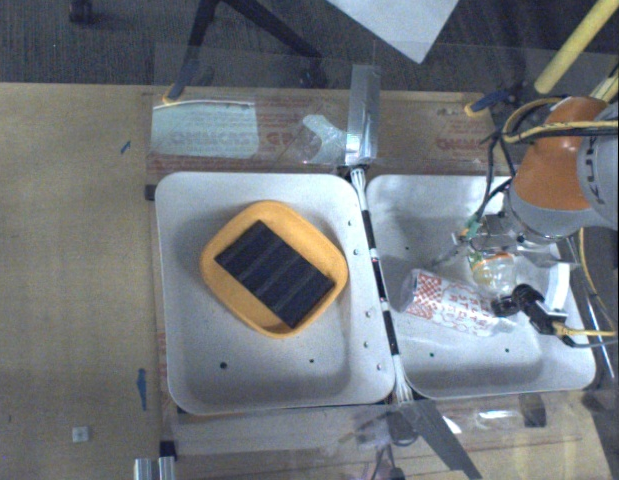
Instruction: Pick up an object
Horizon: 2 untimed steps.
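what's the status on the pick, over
Hand low in right bin, over a clear item. Red-and-white packet lies beside it, unheld. Yellow pad with dark panel sits alone in left bin.

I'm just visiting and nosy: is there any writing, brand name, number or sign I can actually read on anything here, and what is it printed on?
No text can be read.
Clear plastic sheet behind the left bin: faint lettering, too blurred to read.
Bench strip behind the right bin: reddish print, too blurred to read.
Red-and-white packet in the right bin: a pattern, with no legible words.
Yellow object with a dark ribbed panel in the left bin: no lettering visible.
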Tool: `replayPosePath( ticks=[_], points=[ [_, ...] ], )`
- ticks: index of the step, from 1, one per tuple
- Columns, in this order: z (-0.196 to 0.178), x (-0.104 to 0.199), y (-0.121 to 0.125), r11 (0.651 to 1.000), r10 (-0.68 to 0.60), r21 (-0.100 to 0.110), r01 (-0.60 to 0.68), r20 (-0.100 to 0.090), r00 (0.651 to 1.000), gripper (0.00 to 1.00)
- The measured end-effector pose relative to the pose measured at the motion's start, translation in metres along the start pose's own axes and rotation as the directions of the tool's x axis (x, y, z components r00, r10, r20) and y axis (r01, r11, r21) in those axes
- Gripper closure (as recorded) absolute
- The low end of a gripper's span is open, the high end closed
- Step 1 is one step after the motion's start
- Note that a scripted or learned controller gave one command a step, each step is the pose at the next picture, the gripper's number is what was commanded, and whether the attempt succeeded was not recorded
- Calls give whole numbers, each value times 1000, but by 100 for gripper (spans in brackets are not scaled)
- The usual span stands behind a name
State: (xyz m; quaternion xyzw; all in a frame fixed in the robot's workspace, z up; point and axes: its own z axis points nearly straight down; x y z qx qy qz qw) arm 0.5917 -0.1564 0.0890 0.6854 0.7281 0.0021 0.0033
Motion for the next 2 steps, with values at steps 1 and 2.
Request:
replayPosePath(
  ticks=[1,2],
  points=[
    [-10,-2,0,1000,4,-3,-4,1,1000,100],
    [-117,39,-35,965,-262,5,262,-2,965,100]
  ],
)
